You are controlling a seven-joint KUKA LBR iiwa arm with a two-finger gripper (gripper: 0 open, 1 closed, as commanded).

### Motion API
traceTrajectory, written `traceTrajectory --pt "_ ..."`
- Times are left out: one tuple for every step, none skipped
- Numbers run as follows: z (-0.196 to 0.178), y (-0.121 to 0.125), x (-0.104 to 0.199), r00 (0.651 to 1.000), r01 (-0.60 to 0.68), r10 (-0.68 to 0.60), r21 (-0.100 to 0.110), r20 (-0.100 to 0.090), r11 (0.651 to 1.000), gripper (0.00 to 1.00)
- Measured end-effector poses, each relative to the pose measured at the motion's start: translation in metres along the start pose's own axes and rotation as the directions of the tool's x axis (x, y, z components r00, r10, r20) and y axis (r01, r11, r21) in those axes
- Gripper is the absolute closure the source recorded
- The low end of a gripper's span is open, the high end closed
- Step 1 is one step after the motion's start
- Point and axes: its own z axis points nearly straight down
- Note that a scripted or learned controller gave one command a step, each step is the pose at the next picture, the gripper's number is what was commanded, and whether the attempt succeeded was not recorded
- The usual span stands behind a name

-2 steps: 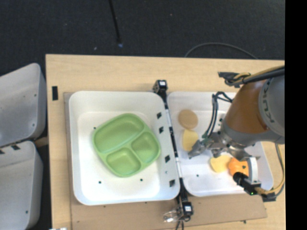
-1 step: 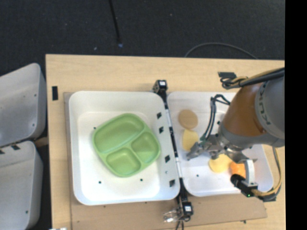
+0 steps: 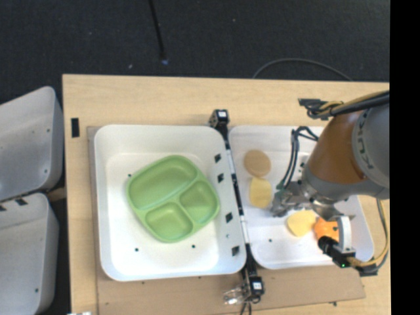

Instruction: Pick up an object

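Wooden surface (image 3: 79, 97), two white bins, arm over the right bin (image 3: 262, 258).
Left bin (image 3: 105, 241): green tray (image 3: 172, 198). Right bin: round brown piece (image 3: 257, 163), yellow block (image 3: 260, 192), yellow piece (image 3: 300, 224) just beside hand (image 3: 283, 205); grip state unclear.

Two white bins (image 3: 105, 195) sit side by side. There is one green divided plate (image 3: 172, 199), three yellowish food pieces (image 3: 260, 192), and one orange piece (image 3: 323, 228).
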Motion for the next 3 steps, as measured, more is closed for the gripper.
traceTrajectory --pt "-0.063 -0.003 -0.003 1.0 0.007 -0.007 -0.004 0.001 1.0 1.0" --pt "-0.113 -0.01 0.0 1.0 0.021 -0.021 -0.004 0.001 1.0 1.0" --pt "-0.162 -0.008 -0.001 1.0 0.019 -0.019 -0.005 0.001 1.0 1.0"
